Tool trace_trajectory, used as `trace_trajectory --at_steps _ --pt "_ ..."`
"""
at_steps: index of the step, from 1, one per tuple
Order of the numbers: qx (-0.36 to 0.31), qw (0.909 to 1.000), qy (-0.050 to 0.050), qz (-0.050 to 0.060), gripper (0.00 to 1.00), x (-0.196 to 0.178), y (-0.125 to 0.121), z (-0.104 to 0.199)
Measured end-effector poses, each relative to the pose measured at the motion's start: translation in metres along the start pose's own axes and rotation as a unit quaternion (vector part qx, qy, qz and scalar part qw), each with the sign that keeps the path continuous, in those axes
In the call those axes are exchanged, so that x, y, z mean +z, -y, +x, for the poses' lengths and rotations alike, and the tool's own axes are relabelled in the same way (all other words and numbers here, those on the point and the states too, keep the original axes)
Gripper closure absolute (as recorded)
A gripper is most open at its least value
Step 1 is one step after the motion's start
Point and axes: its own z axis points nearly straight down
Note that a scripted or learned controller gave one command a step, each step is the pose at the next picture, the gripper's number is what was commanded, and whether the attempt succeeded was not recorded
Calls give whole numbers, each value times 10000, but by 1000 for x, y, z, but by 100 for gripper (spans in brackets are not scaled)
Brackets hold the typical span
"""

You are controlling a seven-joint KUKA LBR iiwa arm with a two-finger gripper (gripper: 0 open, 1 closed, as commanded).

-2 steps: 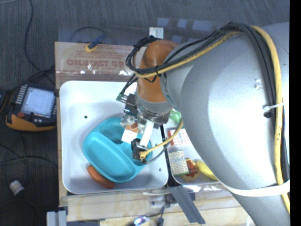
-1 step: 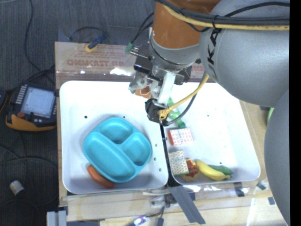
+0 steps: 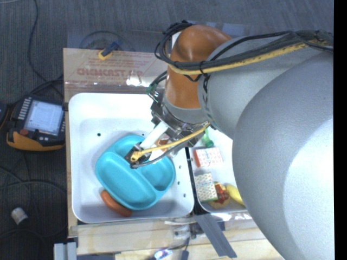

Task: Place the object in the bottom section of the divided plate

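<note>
A teal divided plate [image 3: 127,186] lies in the left white bin [image 3: 87,140], toward its front. Its sections look bare where I can see them. An orange-brown rounded object [image 3: 113,201] rests on the bin floor against the plate's lower left rim, partly tucked under it. My gripper [image 3: 164,136] hangs over the plate's upper right part, under the orange wrist band, and the wrist hides most of it. I see nothing held.
The right bin [image 3: 238,213] holds a red and white box [image 3: 209,157], a patterned box [image 3: 205,186], a yellow banana-like piece [image 3: 234,195] and a green item [image 3: 207,141]. The arm's grey body covers most of that bin. A handheld screen device [image 3: 40,121] lies left of the bench.
</note>
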Motion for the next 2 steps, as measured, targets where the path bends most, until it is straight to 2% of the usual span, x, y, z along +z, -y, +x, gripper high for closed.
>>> trace_trajectory --at_steps 1,2 --pt "1 10000 -3 -3 0 0 0 0" --pt "1187 9929 -6 6 0 130 -37 34"
